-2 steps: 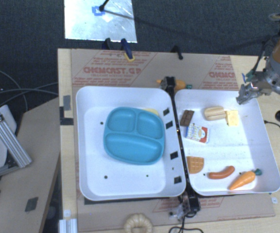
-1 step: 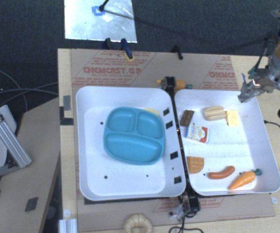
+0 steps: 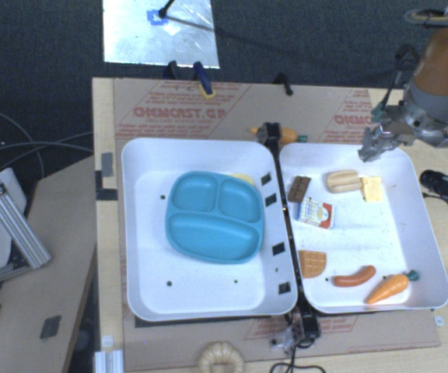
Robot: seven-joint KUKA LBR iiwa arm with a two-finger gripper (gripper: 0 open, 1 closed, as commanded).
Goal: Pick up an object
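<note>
Camera view: approach stage by the look of it, nothing lifted yet. Gripper (image 3: 370,148) poised over the far right corner of the right bin (image 3: 430,231), fingers pointing down, nothing visible between them. Whether spread or closed, cannot tell; too small and dark against the rim. No contact with any item apparent. Closest below and just inward of the jaws: bread roll (image 3: 342,181), with a yellow cheese slice (image 3: 372,188) touching its outer end. Further inward: chocolate bar (image 3: 299,188) and a small printed packet (image 3: 316,212). Well apart toward the near edge: waffle piece (image 3: 313,263), sausage (image 3: 354,276), carrot (image 3: 388,287). Blue divided plate (image 3: 215,216) in the left bin (image 3: 142,231), far across from the jaws. Next move probably: choose one item, most likely the roll, centre above it, descend with jaws parted enough to straddle it, then close and raise.
</note>
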